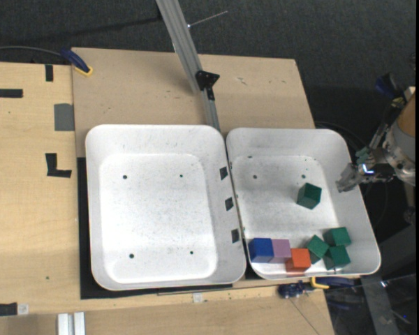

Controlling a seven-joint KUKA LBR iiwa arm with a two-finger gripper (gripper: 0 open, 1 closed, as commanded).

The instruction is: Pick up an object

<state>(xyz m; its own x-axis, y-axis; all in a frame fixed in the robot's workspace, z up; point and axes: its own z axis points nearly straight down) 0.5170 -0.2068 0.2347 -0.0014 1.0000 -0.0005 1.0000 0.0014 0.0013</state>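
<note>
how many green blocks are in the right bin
4. One green block sits alone mid-bin. Three cluster in the near right corner: one by the rim, one beside the orange block, one nearest the corner. None seems hidden.

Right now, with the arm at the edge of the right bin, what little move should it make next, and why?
Probably slide left over the lone green cube. The gripper sits at the right bin's right rim, and that cube stands apart, while the other blocks crowd the near corner, harder to grasp.
</note>
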